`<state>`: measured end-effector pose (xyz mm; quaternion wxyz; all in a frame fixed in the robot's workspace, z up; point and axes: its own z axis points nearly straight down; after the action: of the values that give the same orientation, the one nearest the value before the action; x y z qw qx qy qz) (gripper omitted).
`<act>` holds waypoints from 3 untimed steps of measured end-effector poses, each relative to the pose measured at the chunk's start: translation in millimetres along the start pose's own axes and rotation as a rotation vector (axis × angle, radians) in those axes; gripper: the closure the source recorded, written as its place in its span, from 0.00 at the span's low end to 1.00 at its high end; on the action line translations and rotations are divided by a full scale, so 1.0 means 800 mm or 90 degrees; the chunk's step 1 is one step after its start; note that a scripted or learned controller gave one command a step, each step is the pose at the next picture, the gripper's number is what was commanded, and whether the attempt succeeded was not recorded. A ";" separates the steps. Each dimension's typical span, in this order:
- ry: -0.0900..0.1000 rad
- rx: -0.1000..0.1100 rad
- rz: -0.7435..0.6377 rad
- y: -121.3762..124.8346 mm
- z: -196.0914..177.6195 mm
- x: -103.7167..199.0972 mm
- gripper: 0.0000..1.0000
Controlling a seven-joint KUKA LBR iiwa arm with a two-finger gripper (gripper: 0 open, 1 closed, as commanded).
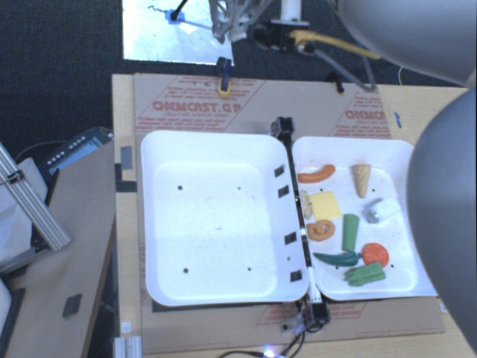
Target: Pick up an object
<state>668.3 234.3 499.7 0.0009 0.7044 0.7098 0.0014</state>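
The right bin holds several small toy foods: an orange sausage, a beige cone, a yellow square slice, an orange ring, a green cylinder, a dark green pepper, a red tomato, a green pod and a pale grey piece. My gripper hangs high at the top of the view, beyond the bench's far edge and well away from both bins. Nothing is visible in it.
The left bin sits beside the right one, joined by a black clipped divider. A yellow-and-blue clamp stands on the cardboard behind the left bin. The grey arm covers the right side.
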 end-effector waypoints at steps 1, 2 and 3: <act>0.000 0.000 0.001 -0.017 -0.021 -0.001 1.00; 0.000 -0.001 0.001 0.001 -0.030 -0.001 1.00; 0.000 0.001 0.000 -0.027 -0.045 0.000 1.00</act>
<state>646.9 233.7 536.0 0.0003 0.7046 0.7096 0.0006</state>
